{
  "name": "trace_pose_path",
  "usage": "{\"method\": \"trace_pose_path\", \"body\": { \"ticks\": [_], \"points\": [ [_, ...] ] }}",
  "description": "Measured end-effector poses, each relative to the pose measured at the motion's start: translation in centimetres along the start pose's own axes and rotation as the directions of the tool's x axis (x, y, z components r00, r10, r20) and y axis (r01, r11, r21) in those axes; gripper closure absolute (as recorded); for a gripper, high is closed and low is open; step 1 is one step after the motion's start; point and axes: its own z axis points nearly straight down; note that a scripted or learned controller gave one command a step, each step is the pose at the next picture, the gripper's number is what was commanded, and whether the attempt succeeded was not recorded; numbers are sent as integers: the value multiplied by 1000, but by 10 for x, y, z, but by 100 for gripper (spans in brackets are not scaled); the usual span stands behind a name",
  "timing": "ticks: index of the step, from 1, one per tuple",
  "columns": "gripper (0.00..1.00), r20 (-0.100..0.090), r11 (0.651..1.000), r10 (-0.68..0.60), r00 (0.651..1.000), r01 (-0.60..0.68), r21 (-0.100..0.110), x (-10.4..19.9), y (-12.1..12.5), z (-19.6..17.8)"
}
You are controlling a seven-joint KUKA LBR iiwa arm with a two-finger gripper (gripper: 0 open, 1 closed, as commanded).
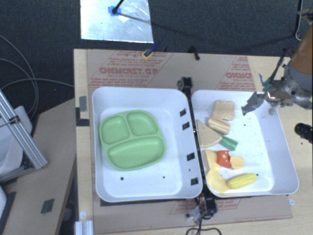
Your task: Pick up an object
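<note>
**benchwatcher:** ok so the gripper (254, 103) is hanging over the top right part of the right bin (286, 153), and nothing is between its fingers. honestly can't tell if they're apart or together, it's just a dark wedge from this angle.

**kuka_fan:** so what's it going for? everything's piled on that bin's left side.

**benchwatcher:** yeah, that's the thing the next move turns on imo. the nearest item is the tan toast slice (224, 109), sitting to the left of the gripper and a touch lower in the view, near but apart. flat squarish thing, matte, looks like toy plastic. right under it a bread roll (218, 126), long axis running left to right with a slight slant.

**kuka_fan:** and the rest?

**benchwatcher:** further down: a pale wedge (208, 137), a small green piece (228, 143), a red tomato-ish bit (223, 158), and a bumpy yellow corn cob (242, 180) lying nearly sideways. all smooth and glossy-ish. left bin (107, 97) just holds a green divided tray (132, 139).
</note>
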Motion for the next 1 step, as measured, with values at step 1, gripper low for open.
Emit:
{"method": "trace_pose_path", "body": {
  "ticks": [1],
  "points": [
    [0, -4, 1000, 2, 1000, -2, 12, 33, -66, 86]
  ]
}}
